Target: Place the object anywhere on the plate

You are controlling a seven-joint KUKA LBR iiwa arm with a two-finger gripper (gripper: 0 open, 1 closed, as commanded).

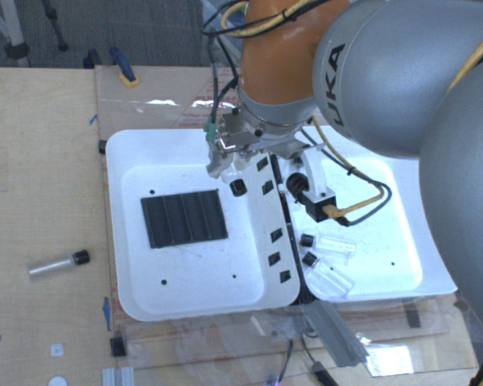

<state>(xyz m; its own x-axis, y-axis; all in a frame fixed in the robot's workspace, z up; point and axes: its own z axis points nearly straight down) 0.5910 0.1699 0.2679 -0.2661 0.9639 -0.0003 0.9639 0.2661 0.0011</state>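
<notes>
At the near right of the bench, two clear vials with dark caps (326, 256) are seen lying in the right bin (402, 248), close to the wall shared with its neighbour; one lies nearer the camera, the other just beyond it. Which of them is meant as the task's object cannot be told. Well to the left, outside both bins, another clear vial (58, 263) with a black cap is found lying on the wooden bench top (32, 151).

In the left bin (129, 215), a black ribbed plate (184, 218) is laid flat on the floor of the bin — nothing rests on it. A row of small black clips (275, 236) is set along the shared wall between the bins.

Farther back, the gripper (235, 182) is hung over the far right corner of the left bin, beyond the plate and apart from it. Whether the jaws are spread or pressed together cannot be told — the wrist hides them. Above it, the orange band (286, 30) and the grey arm (410, 63) are seen at the far right.
</notes>
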